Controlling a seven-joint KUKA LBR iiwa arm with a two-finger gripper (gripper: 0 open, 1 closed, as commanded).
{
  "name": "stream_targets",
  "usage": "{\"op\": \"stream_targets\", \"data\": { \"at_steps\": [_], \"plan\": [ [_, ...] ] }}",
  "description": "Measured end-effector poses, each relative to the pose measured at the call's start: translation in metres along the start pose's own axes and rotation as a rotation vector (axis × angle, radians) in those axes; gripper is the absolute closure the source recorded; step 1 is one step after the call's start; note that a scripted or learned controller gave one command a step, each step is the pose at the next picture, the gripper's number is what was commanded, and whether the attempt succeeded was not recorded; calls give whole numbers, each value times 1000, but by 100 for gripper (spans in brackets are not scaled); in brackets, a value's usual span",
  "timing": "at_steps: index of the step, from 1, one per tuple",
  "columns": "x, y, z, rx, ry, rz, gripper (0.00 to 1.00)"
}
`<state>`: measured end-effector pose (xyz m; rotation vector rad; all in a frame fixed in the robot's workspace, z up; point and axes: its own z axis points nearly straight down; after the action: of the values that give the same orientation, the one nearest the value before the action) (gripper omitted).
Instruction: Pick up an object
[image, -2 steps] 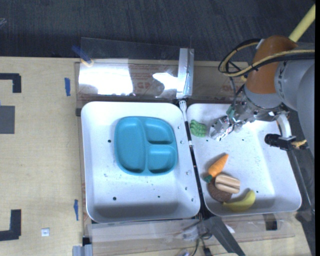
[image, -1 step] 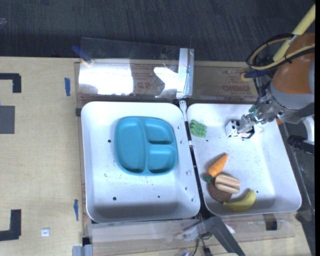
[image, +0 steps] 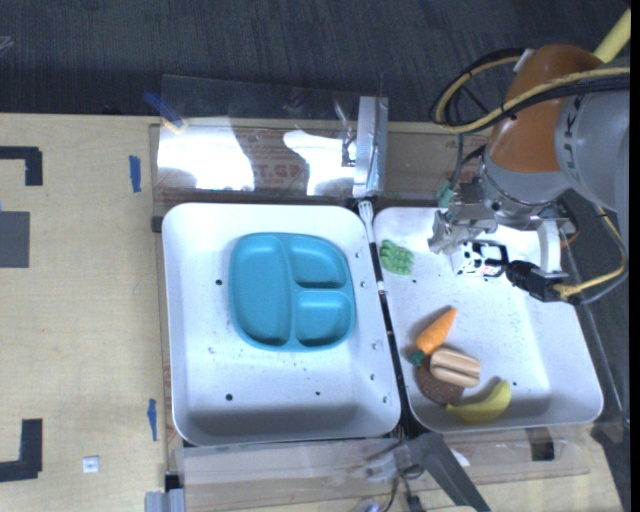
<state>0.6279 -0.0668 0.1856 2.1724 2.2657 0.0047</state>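
From my seat the arm (image: 560, 110) hangs over the back of the right bin (image: 570, 380), its grey bulk hiding much of that corner. The gripper (image: 452, 228) is a blurred cluster, and I cannot tell how its jaws stand. Near the front lie a carrot (image: 437, 329), a hot dog (image: 455, 366) overlapping a brown disc (image: 432, 385), and a banana (image: 486, 401). Something small and green (image: 396, 258) sits by the left wall. A blue divided plate (image: 292, 290) rests in the left bin (image: 200, 380).
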Motion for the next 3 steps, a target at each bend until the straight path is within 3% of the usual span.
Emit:
{"op": "stream_targets", "data": {
  "at_steps": [1,2,3],
  "plan": [
    [-1,0,0,1,-1,1,0],
    [45,41,1,2,0,-74,0],
    [-8,-43,0,4,-1,-186,0]
  ]
}}
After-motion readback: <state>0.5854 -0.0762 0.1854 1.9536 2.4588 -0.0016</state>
